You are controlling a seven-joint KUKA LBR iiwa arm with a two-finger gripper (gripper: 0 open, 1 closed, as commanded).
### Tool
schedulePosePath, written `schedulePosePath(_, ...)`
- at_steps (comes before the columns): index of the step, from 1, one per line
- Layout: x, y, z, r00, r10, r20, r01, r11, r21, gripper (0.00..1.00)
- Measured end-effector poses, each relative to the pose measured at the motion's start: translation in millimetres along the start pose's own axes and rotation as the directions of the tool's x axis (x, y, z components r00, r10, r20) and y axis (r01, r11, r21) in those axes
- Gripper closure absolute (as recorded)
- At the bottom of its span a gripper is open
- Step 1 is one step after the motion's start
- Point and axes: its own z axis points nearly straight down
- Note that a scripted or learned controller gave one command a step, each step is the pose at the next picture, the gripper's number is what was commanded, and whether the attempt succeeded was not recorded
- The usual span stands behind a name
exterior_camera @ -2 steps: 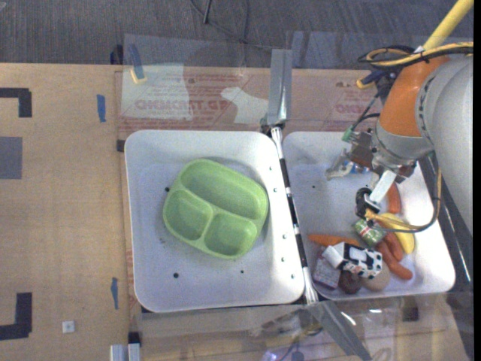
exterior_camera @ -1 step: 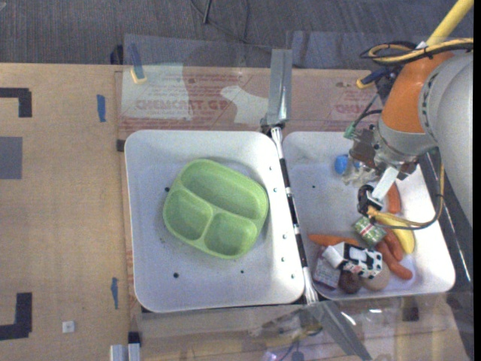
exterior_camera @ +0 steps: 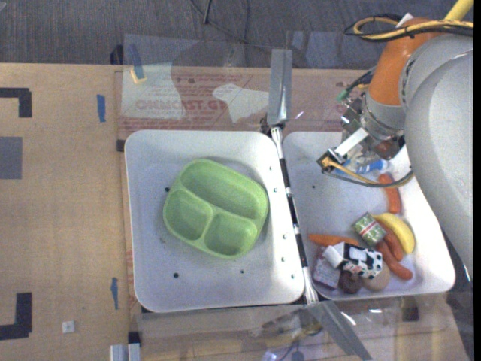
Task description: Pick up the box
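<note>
Box [exterior_camera: 369,229]: small, green with a red and white label, lying tilted in the right bin [exterior_camera: 316,201], toward its near right part. It touches the banana [exterior_camera: 399,232] on its right and sits just above the black-and-white toy [exterior_camera: 364,261].

Banana: yellow, curved, beside the box, near the bin's right wall.

Carrot [exterior_camera: 328,240]: orange, lying left of the box, pointing toward the bin's middle.

Sausages [exterior_camera: 397,259]: reddish-orange, below the banana; another orange piece [exterior_camera: 392,198] lies further up, near the arm.

Purple packet [exterior_camera: 326,272]: at the near edge, left of the toy, with a dark brown round item [exterior_camera: 350,282] beside it.

Gripper [exterior_camera: 359,150]: over the far part of the right bin, well apart from the box, with cables looping beneath it. Whether its fingers are apart or together cannot be told. Nothing is seen held.

Arm [exterior_camera: 440,119]: grey, orange band above the wrist, entering from the right.

Left bin [exterior_camera: 143,224]: white, shallow, holding a green divided tray [exterior_camera: 216,208] with three compartments, lying at a slant near its centre.

Surface [exterior_camera: 60,216]: brown board with blue tape marks and black corner marks.
</note>
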Motion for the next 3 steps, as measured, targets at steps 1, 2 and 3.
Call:
schedulePosePath(1,26,-56,-77,0.999,0.053,0.000,-0.053,0.999,0.001,1.00)
schedulePosePath(2,-69,-81,-51,0.994,-0.107,0.000,0.107,0.994,0.004,1.00)
schedulePosePath(3,-123,-77,-134,0.955,-0.297,-0.001,0.297,0.955,-0.001,1.00)
